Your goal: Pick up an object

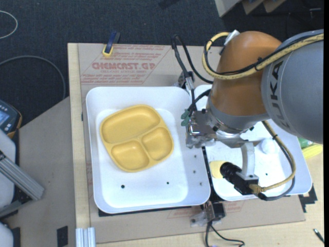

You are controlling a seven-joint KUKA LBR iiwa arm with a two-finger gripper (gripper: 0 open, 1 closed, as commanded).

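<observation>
Closest of all is the grey arm (295,81) with its orange band (241,71), reaching in from the right and covering much of the right bin (222,193). Below the band, the tool (195,128) hangs over the seam where the two bins meet, just above the right rim of the left bin (95,153). Whether the tool is open or closed cannot be told from this angle, and nothing can be seen gripped in it.

A yellow tray (136,137) with three compartments lies flat in the left bin, toward its far left part and well apart from the tool. In the right bin a small yellow piece (215,169) shows at the near left corner, partly hidden. Both bins rest on the brown bench (128,63), which bears red print at its far side.
</observation>
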